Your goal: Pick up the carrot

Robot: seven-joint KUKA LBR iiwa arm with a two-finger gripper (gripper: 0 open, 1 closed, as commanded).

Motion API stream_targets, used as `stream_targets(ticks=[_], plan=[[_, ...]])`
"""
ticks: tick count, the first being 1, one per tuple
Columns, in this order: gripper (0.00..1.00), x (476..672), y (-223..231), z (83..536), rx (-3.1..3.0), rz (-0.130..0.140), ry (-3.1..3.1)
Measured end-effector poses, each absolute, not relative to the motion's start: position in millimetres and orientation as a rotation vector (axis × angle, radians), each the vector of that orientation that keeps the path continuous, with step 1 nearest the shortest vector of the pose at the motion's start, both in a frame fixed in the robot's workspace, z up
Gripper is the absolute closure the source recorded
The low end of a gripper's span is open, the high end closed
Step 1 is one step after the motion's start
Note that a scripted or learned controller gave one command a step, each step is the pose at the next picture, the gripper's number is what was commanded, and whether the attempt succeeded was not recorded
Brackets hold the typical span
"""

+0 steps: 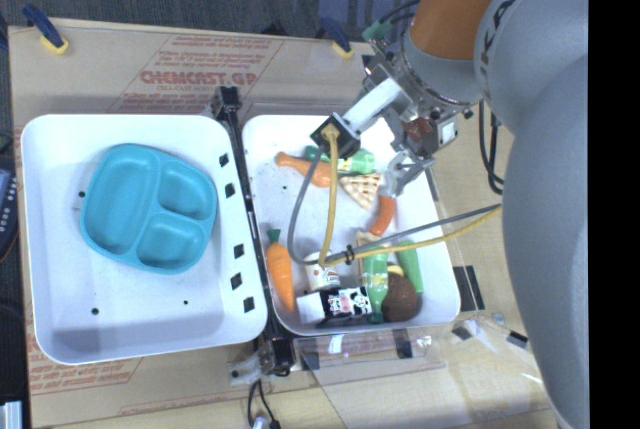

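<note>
Carrot (281, 276) lying along right bin's (262, 149) left wall, near front corner, bare floor just above it. Gripper (405, 165) poised over bin's far-right part beside waffle cone (362, 187); spread of the pincer and any hold impossible to tell. Blue tray (148, 208) in left bin (40, 217).

We record 1 fixed camera above the bench (90, 32), looking down at a slant on 2 white bins: left bin (40, 217), right bin (262, 142). The arm (540, 67) enters from the view's right, close to the lens.
</note>
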State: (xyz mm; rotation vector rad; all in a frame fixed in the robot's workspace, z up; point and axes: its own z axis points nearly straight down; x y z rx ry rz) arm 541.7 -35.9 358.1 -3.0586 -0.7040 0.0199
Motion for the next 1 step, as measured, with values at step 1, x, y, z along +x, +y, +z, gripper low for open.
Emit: stream_targets(ticks=[1], plan=[[0.00,569.3,-26.8,221.4,-2.966,0.028,-1.007]])
